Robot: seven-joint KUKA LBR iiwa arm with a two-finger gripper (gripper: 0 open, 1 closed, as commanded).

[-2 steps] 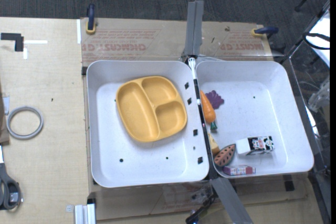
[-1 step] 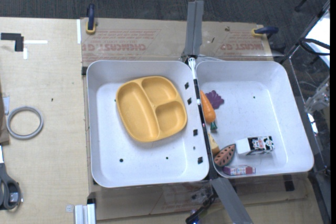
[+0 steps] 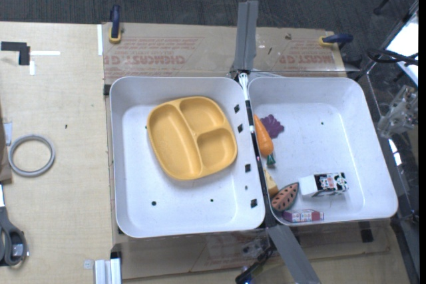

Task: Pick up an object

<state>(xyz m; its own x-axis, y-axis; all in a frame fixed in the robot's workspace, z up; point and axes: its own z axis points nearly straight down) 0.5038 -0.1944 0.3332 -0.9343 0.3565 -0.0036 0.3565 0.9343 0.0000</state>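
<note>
A yellow divided plate lies in the left white bin. The right white bin holds the small items, most of them along its left wall. An orange carrot-like toy lies there beside a purple piece. Below them sit a small pale yellow piece and a watermelon-slice toy. A white carton with a black-and-white print lies near the front. A small pink box rests against the front wall.
A grey ring and scissors lie on the wooden bench to the left. Clamps hold cardboard behind the bins. A grey divider bar runs between the bins. Metal framework stands at the right.
</note>
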